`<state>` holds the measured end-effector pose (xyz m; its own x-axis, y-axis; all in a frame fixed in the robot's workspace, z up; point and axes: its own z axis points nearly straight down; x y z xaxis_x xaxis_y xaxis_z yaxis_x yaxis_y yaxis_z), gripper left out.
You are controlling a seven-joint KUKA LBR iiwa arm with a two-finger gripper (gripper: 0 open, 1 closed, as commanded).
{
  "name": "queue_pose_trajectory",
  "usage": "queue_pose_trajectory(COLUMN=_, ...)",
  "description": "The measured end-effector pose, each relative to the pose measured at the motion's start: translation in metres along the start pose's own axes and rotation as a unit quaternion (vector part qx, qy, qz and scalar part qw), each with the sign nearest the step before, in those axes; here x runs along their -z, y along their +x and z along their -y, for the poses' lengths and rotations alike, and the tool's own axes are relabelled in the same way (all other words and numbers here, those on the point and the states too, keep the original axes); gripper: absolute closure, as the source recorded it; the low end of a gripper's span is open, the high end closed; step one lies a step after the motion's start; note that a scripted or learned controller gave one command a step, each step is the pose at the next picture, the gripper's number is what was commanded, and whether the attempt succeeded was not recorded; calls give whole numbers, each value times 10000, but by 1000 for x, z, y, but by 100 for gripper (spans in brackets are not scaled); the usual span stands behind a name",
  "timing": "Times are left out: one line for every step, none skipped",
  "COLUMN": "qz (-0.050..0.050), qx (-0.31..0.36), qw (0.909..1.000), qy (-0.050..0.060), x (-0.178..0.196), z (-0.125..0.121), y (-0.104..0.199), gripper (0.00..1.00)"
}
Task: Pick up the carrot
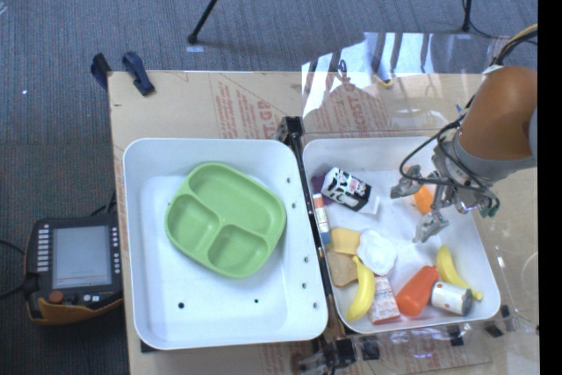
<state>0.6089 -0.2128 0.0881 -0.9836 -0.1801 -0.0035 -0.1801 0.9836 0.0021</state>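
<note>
Carrot | orange, stubby, tilted | right bin front

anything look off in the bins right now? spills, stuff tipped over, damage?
No spills or damage. The right bin is a jumble: the black-and-white carton lies on its side, and two bananas, an orange bottle and food items lie heaped together. The green divided plate sits askew in the left bin.

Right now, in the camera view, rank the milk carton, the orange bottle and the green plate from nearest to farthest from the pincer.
1. Milk carton, left of the pincer, in the right bin.
2. Orange bottle, below it, near that bin's front edge; these two are not far apart in rank.
3. Green plate, far left, in the other bin.
</note>
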Motion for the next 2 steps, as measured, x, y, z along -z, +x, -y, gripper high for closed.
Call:
queue_pose_trajectory(qz=33, qx=0, qw=10000, qy=1, x=12, z=0, y=-3, gripper=100)
queue_pose_trajectory(qz=33, qx=-696, qw=9976, qy=9, x=72, z=-38, y=-35, gripper=100)
